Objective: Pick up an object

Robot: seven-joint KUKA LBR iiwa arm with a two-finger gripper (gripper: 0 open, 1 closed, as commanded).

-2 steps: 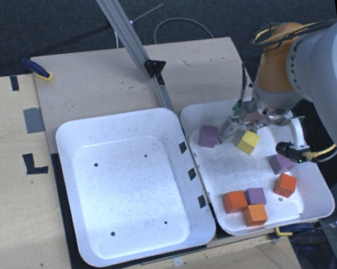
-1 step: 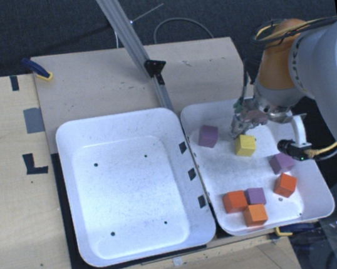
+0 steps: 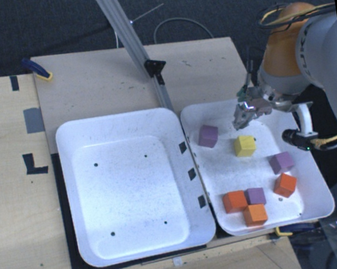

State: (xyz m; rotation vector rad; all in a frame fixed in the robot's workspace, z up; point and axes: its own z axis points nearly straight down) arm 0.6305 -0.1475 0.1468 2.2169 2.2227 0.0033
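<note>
**Seven cubes in my right bin**

Nearest the front sit three orange cubes (image 3: pixel 235 200) and two purple cubes (image 3: pixel 255 195). Farther back lie one yellow cube (image 3: pixel 244 145) and another purple. My claw (image 3: pixel 242 116) hangs just above the yellow cube, arm bent in from the right; whether it is apart or together, I cannot tell.
</note>
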